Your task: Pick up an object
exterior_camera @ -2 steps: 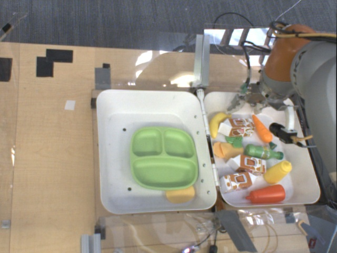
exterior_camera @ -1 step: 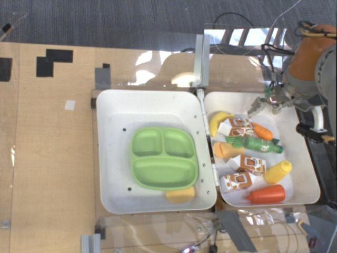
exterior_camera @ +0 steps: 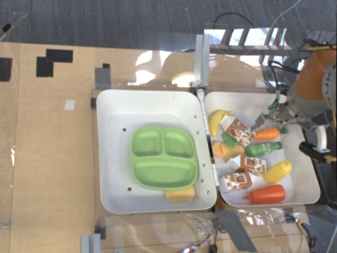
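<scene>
Tool (exterior_camera: 267, 119), grip state unclear, beside smooth tapered orange carrot (exterior_camera: 266, 135); glossy three-compartment green plate (exterior_camera: 163, 158) well apart.

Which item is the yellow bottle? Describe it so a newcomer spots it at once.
Start at the right white bin. Along its near right side the yellow bottle lies on its side, just above the red bottle. It is the only yellow thing with a nozzle; the banana is curved and farther back.

Single fixed camera above bench (exterior_camera: 47, 141), slanted down over both bins (exterior_camera: 113, 120).
</scene>
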Robot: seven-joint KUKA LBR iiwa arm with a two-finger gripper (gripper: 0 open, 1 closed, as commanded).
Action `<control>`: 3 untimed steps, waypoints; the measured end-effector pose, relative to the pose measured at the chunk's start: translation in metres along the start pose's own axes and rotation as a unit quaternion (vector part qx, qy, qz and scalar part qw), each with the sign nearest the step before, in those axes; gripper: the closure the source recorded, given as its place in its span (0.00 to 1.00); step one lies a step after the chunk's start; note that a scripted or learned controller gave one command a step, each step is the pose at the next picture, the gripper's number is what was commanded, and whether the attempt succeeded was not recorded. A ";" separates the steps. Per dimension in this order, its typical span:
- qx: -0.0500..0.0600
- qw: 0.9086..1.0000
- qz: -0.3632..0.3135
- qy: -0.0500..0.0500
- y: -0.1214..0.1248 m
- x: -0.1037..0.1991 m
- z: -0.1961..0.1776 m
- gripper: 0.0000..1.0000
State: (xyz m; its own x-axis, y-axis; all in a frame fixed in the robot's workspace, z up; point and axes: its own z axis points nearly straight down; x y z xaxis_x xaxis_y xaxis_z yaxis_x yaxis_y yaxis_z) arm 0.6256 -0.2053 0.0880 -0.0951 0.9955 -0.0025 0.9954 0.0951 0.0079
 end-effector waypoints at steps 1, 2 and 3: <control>-0.002 0.998 0.060 0.001 0.001 0.101 -0.001 0.00; -0.002 0.997 0.072 0.000 -0.062 0.059 -0.003 0.00; -0.002 0.984 0.176 0.001 -0.007 0.106 -0.001 0.00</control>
State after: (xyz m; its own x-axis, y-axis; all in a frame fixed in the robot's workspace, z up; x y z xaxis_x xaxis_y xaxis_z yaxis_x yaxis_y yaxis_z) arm 0.6081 -0.1000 0.0892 0.2548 0.9670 0.0030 0.9669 -0.2548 0.0116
